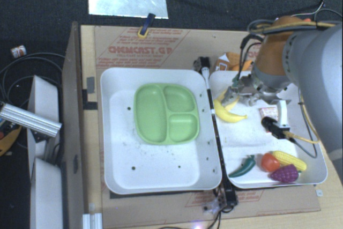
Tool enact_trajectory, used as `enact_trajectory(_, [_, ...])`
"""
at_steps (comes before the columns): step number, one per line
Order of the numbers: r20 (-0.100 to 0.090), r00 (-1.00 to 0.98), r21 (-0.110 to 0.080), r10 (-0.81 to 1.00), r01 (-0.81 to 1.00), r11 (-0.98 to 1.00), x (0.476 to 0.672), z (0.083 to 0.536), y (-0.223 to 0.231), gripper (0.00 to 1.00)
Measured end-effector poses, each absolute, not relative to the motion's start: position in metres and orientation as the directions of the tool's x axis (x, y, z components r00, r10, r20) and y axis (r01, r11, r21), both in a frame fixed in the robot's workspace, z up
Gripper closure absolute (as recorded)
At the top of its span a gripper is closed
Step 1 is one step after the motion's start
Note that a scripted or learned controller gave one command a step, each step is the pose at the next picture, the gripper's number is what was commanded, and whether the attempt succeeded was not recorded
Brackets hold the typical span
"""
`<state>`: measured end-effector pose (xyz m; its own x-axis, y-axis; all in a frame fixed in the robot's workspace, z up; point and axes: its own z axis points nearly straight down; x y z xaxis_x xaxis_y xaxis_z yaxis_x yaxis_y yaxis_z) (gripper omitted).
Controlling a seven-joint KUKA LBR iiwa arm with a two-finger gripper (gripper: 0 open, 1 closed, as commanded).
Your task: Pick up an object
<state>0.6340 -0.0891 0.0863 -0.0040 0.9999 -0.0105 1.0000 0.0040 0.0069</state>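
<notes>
A yellow banana [227, 113] lies at the left side of the right bin [252, 139], close to the divider. My gripper [235, 95] hangs just above the banana's upper end, under the grey arm with its orange band [273, 53]. Along the right bin's front edge lie a green chili [242, 166], a red tomato [269, 161], a yellow corn cob [290, 159] and purple grapes [284, 174]. I see nothing lifted off the bin floor.
A green divided plate [165, 113] sits in the left bin [120, 158]. An orange and white packet [227, 62] lies on the cardboard behind the right bin. Cables and a black connector [274, 127] trail from the wrist over the right bin.
</notes>
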Motion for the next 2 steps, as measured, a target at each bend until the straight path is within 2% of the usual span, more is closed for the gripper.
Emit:
enact_trajectory(1, [-0.002, -0.005, 0.005, 1.0, 1.0, 0.005, 0.6446, 0.0862, -0.0895, 0.0])
enact_trajectory(2, [0.0, -0.002, 0.005, 1.0, 1.0, 0.002, 0.6425, 0.086, -0.0938, 0.0])
